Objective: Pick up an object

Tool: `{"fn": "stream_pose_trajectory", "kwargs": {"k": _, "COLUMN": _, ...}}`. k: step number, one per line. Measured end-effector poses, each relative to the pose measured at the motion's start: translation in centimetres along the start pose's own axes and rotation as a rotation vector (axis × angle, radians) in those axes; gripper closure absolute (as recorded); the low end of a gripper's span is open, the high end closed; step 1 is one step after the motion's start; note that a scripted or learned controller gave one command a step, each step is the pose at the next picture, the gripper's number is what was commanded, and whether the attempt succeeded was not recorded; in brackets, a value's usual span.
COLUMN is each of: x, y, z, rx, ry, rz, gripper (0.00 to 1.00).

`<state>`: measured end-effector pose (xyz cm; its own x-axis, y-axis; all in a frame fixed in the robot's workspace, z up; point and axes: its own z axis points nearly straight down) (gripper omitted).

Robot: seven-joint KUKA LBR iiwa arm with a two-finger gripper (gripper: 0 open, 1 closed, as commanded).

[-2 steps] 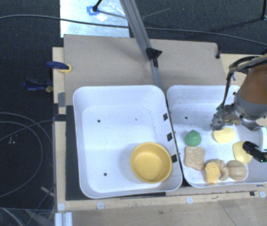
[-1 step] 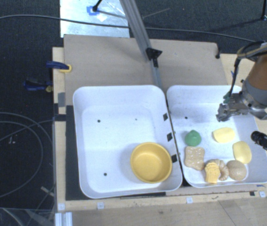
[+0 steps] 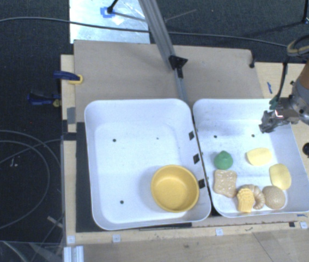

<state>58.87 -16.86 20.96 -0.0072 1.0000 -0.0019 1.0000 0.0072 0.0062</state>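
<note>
Approach step: the gripper (image 3: 267, 122) hovers over the right bin (image 3: 236, 113); whether its fingers are parted, I cannot tell. Next, descend onto the lemon (image 3: 259, 156).

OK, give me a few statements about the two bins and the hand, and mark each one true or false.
1. The yellow bowl sits in the left bin. True.
2. The green ball lies in the left bin. False: it lies in the right bin, near the divide.
3. The hand hangs over the right bin's far right part. True.
4. The hand is gripping the yellow corn cob. False: the cob lies at the bin's near edge, apart from the hand.
5. The bowl is upside down. False: it stands upright, hollow showing.
</note>
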Motion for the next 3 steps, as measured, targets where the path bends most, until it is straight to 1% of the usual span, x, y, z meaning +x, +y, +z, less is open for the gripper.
{"fn": "stream_pose_trajectory", "kwargs": {"k": 1, "x": 0.0, "y": 0.1, "z": -3.6, "rx": 0.001, "ry": 0.000, "rz": -0.001, "gripper": 1.00}}
{"fn": "stream_pose_trajectory", "kwargs": {"k": 2, "x": 4.6, "y": 1.2, "z": -2.7, "rx": 0.004, "ry": 0.002, "rz": -0.002, "gripper": 1.00}}
{"fn": "stream_pose_trajectory", "kwargs": {"k": 3, "x": 9.8, "y": 2.9, "z": -3.0, "rx": 0.002, "ry": 0.003, "rz": -0.003, "gripper": 1.00}}
